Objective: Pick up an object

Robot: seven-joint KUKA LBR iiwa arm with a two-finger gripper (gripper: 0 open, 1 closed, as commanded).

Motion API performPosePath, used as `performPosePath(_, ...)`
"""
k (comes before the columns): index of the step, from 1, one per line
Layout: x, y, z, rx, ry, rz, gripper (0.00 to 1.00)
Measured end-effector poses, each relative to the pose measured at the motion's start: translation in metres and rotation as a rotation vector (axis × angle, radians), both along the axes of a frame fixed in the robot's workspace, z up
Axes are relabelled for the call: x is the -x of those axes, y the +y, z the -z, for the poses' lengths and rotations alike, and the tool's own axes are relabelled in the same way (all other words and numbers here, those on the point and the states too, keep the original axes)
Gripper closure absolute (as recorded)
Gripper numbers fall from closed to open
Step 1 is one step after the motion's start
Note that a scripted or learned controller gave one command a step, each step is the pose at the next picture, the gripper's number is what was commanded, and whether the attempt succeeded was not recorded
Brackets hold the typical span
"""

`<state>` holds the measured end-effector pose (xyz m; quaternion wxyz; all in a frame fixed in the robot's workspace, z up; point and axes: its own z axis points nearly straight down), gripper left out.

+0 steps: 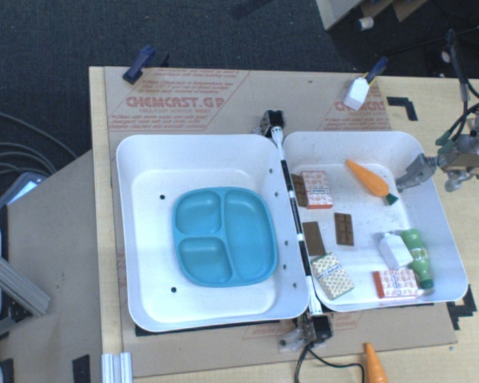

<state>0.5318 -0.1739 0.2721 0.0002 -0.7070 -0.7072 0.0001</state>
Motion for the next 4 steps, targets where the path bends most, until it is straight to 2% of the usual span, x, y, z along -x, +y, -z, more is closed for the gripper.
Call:
performPosePath(1, 0.042, -0.045, 0.178, -0.003, -0.002, -0.003, 0.0)
performPosePath(2, -0.045, -0.044, 0.187, -0.01, 0.0, -0.006, 0.0)
performPosePath(3, -0.107, 0.033, 0.187, -0.001, -0.002, -0.002, 0.0)
performPosePath(4, -0.107, 0.032, 0.177, 0.001, -0.003, -0.002, 1.0)
